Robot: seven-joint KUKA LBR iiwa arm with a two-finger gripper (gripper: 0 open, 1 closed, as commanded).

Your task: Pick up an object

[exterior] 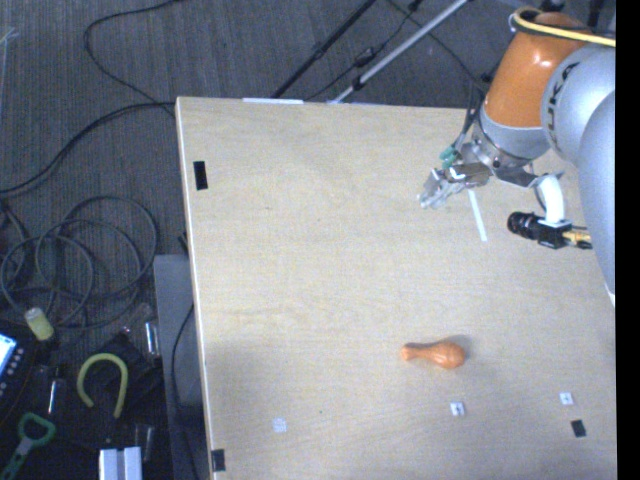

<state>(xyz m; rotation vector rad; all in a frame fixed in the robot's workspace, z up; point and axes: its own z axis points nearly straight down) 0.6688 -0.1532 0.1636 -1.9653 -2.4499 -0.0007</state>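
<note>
Orange gourd-shaped object [436, 353], lengthwise left-right, narrow end left, gripper [440, 190] well apart, opening unclear.

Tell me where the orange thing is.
The orange thing lies on the bench toward the view's lower right, well below the end effector, nearest a white marker.

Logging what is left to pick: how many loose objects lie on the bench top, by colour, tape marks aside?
Orange: 1, a bulb-shaped object
White: 1, a thin stick
Total: 2
</note>
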